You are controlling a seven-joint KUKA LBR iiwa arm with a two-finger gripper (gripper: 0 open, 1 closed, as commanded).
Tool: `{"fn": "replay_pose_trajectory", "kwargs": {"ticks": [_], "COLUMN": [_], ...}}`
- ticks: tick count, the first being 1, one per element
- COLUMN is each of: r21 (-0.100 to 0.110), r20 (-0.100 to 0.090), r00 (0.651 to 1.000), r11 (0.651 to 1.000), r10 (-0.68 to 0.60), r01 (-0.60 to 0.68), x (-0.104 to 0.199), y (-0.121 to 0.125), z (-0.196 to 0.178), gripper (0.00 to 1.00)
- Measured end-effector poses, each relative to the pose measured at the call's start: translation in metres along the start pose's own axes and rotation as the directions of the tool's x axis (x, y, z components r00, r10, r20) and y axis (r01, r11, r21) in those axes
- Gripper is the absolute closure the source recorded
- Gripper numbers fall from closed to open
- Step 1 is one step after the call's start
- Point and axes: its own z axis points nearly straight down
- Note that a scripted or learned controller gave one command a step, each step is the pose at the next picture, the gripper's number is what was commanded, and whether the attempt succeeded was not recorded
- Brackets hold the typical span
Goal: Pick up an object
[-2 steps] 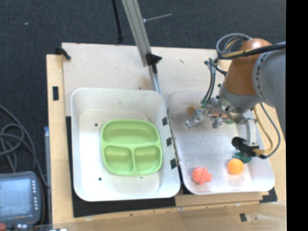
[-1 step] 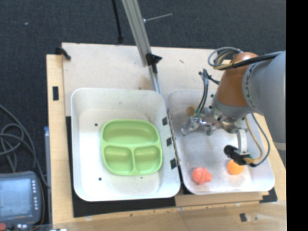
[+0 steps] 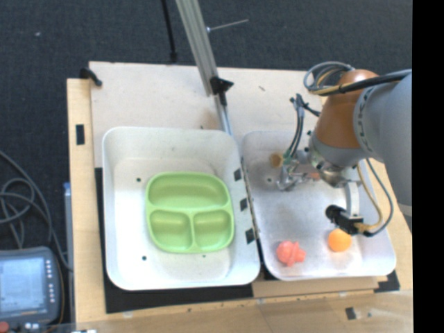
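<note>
You are at the approach step: the pincer (image 3: 286, 179) hangs low over the right bin (image 3: 378, 269), toward its 10 o'clock corner, and you cannot tell how it is set. Nothing shows as gripped. The pink lumpy toy (image 3: 291, 252) lies at 6 o'clock, the orange ball (image 3: 339, 241) at 5 o'clock. Your next move needs a shift toward one of them.

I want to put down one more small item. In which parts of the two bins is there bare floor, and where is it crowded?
Left bin: the green divided plate fills the middle; bare strips remain along its left wall and far edge. Right bin: bare floor in the middle, between the gripper and the pink object. Crowded at its far right, with arm, cables and orange ball.
</note>
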Motion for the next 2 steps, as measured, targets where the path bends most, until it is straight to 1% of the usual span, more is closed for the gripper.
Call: {"fn": "replay_pose_trajectory", "kwargs": {"ticks": [2], "r21": [-0.005], "r20": [0.002], "r00": [1.0], "r11": [1.0], "r10": [-0.009], "r01": [0.009], "x": [-0.014], "y": [0.013], "z": [-0.124], "gripper": [1.0]}}
